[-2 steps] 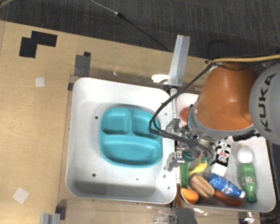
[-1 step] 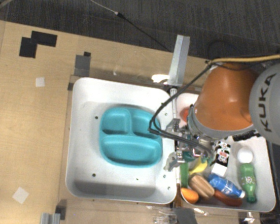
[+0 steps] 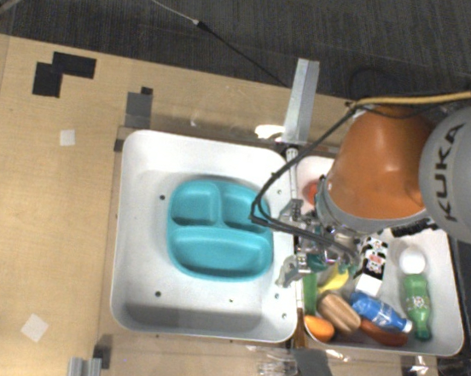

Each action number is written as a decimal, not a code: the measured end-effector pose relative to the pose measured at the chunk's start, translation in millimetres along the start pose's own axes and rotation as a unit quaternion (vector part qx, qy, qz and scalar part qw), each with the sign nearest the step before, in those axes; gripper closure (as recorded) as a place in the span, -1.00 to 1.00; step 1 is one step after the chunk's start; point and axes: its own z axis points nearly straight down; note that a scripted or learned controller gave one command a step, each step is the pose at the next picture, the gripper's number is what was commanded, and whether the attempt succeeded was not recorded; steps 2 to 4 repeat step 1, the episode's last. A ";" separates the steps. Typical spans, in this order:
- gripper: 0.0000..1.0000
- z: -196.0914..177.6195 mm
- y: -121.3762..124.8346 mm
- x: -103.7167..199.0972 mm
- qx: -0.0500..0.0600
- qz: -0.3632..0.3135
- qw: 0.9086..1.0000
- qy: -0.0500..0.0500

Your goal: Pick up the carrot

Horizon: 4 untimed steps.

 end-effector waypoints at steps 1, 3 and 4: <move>-1.00 0.0 0.0 0.0 0.000 0.000 1.000 0.000; -1.00 0.0 0.0 0.0 0.000 0.000 1.000 0.000; -1.00 0.0 0.0 0.0 0.000 0.000 1.000 0.000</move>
